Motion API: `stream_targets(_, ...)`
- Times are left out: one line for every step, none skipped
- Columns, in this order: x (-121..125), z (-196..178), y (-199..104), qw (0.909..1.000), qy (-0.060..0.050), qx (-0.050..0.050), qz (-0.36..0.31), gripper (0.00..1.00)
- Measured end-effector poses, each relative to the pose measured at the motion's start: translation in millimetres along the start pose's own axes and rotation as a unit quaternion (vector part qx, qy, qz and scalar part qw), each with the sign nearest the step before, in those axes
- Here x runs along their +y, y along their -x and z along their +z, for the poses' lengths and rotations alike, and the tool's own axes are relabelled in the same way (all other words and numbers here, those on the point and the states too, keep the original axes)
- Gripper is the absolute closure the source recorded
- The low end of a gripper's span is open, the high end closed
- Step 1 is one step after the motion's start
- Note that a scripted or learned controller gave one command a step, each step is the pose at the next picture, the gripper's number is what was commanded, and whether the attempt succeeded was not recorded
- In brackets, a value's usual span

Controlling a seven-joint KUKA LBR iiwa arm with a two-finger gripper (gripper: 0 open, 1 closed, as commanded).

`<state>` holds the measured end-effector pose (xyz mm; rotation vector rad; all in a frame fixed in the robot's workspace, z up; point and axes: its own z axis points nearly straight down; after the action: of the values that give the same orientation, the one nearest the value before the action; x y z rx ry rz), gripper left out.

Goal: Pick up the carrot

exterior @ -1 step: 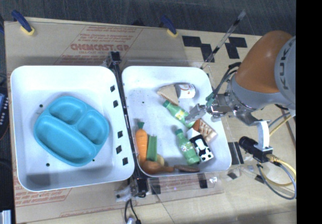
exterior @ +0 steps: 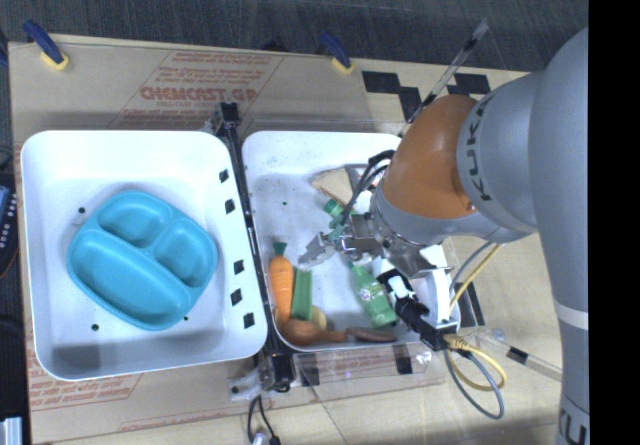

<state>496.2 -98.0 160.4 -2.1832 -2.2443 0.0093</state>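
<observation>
The carrot (exterior: 282,285) lies unlifted in the right bin (exterior: 290,148), at lower centre of the frame against the bin's left wall. The gripper (exterior: 325,245) hovers just right of it; whether open or closed cannot be told. Grasp and lift remain.

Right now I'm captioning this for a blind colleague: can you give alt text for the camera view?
The grey arm's gripper hangs low in the right bin, just right of the orange carrot lying at the bin's left wall beside green items. The left bin holds a blue divided tray.
</observation>
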Motion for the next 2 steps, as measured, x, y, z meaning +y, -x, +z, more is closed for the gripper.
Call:
stream_targets(13,67,5,0.9989,0.006,-0.006,0.045,0.0)
stream_targets(13,57,3,0.9992,0.003,-0.004,0.039,1.0)
